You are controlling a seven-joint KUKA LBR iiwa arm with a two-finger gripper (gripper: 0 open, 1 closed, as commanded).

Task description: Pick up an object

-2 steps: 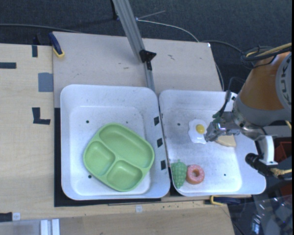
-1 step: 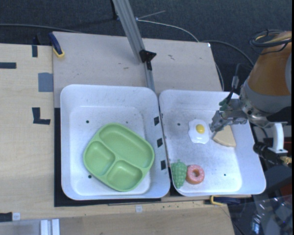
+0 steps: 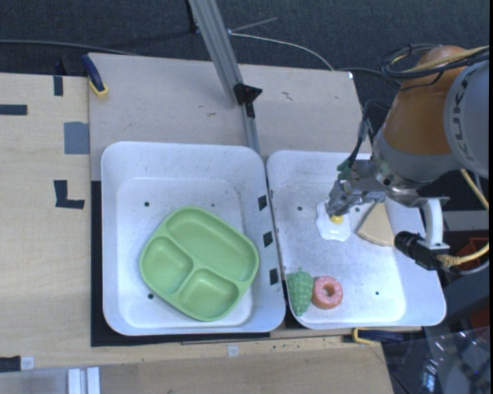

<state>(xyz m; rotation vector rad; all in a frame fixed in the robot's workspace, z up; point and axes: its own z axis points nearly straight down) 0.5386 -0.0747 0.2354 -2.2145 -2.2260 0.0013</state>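
End effector [image 3: 338,212] over white object [image 3: 332,226]; arm [image 3: 444,105] lettering unreadable.

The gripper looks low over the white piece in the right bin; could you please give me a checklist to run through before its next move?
1. Gripper is over the right bin: ok.
2. It is lined up with the white piece with a yellow spot: ok, it sits right at the piece's upper edge.
3. Fingers around the piece: cannot tell, the wrist hides them.
4. Tan wedge is clear of the grasp: not ok, it lies close beside the white piece.
5. Pink doughnut and green toy are out of the way: ok, at the bin's near edge.
6. Green divided plate is unaffected: ok, in the left bin.
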